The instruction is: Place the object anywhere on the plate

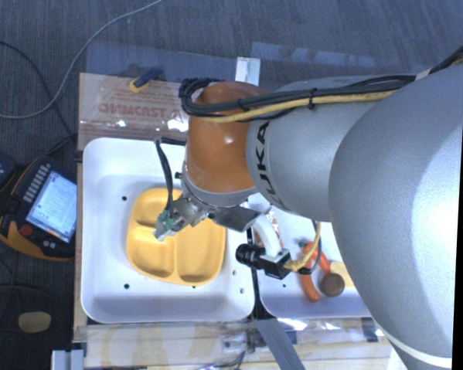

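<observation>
Hovering over the yellow divided plastic plate (pixel 174 247), the tool (pixel 166 225), grip state indiscernible; step: placement, release likely next.

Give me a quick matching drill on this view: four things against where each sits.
Things:
1. plate
2. hand
3. carrot
4. pendant

Places:
A. on the floor, left of the bench
B. in the right bin
C. in the left bin
D. over the plate's upper part

Pairs: 1-C, 2-D, 3-B, 4-A
</observation>
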